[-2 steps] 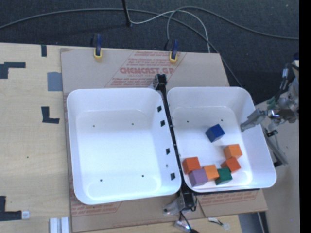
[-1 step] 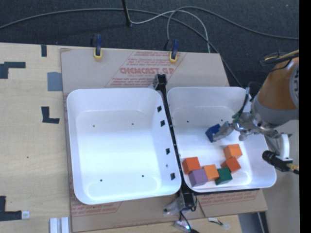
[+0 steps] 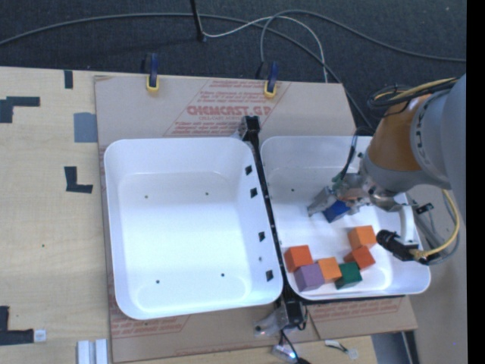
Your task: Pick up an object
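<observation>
Blue block [image 3: 335, 211] sits between the fingers of the gripper [image 3: 333, 205], which holds it low over the right bin [image 3: 303, 158]; the arm [image 3: 409, 142] reaches in bent downward.

Grey rounded arm casing [image 3: 447, 139], broad orange band [image 3: 390, 139] just above wrist. Small metallic gripper [image 3: 327, 200] below band, pale grey. Thin black and yellow cables [image 3: 394, 92] looping beyond band. Black connector [image 3: 394, 243] with yellow-black cable curling beside gripper, white bracket near it.

Yellow clamps [image 3: 153, 83] on cardboard sheet [image 3: 220, 108]
</observation>
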Tool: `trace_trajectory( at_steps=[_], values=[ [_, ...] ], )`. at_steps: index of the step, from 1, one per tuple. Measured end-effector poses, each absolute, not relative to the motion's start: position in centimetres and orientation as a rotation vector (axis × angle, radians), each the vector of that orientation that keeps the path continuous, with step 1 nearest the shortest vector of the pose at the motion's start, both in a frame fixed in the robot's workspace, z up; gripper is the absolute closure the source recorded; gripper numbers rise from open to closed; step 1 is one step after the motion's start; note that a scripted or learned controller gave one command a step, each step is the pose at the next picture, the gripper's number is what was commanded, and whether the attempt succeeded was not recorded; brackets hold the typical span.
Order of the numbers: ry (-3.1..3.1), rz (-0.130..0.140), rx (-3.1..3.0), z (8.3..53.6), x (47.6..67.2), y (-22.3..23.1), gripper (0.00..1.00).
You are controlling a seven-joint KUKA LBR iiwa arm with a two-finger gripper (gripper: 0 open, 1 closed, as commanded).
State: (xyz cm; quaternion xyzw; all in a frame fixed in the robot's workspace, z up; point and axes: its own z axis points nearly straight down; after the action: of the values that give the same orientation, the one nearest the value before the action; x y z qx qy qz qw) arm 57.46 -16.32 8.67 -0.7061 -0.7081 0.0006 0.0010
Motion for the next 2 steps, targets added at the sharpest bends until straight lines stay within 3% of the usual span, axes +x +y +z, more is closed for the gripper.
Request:
trace_trajectory(
  at_steps=[1, 2],
  values=[
    [-2.223, 0.000, -2.221, 9.9, 57.5, -16.5, 1.00],
    [-2.230, -0.006, -2.218, 16.7, 56.9, -10.0, 1.00]
  ],
)
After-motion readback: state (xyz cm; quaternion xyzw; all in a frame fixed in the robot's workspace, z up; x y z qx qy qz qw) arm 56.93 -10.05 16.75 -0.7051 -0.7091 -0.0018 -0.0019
